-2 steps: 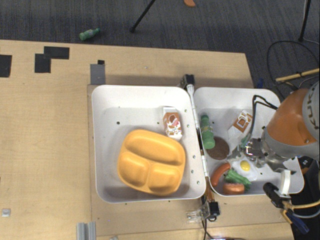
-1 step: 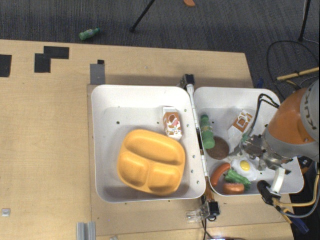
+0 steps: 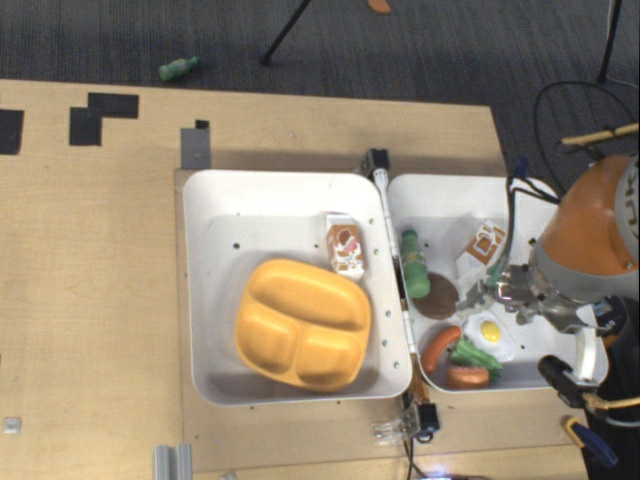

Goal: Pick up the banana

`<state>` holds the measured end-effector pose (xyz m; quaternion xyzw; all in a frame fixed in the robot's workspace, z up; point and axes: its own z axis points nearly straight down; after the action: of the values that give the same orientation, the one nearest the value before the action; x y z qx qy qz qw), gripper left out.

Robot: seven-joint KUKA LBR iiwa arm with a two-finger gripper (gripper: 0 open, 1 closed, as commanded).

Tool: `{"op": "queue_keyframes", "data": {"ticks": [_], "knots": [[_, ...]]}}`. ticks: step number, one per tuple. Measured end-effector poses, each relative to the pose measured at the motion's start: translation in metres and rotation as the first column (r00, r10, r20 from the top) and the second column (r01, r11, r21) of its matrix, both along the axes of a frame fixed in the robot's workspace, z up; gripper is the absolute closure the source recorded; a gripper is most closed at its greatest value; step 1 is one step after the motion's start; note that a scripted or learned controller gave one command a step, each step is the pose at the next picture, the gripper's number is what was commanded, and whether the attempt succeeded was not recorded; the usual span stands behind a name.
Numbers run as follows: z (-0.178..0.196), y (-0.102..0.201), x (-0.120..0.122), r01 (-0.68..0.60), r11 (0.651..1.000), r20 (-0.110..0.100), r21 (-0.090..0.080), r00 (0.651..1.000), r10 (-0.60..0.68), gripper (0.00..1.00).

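We were at the approach; no banana was clearly identifiable.
The pincer (image 3: 505, 293) hung over the right bin (image 3: 450, 193); we could not tell its spread.

In the left bin (image 3: 205, 268), a yellow tray (image 3: 302, 320) blocks the middle, a carton (image 3: 345, 247) at its one o'clock; room lies toward nine and twelve. The right bin's (image 3: 440, 190) left half is crowded with a bottle (image 3: 412, 265), egg (image 3: 489, 332) and hotdog (image 3: 440, 348).

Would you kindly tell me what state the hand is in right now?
Hand: over the right bin; open or closed cannot be told.
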<state>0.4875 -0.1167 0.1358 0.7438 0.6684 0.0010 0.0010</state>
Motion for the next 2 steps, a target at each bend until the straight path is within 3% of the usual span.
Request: {"op": "queue_keyframes", "data": {"ticks": [1,2], "knots": [[0.049,0.058,0.000,0.163,0.987,-0.001,0.001,0.987,-0.163,0.00],[0.022,0.011,-0.001,0.086,0.996,-0.003,0.000,0.996,-0.086,0.00]]}}
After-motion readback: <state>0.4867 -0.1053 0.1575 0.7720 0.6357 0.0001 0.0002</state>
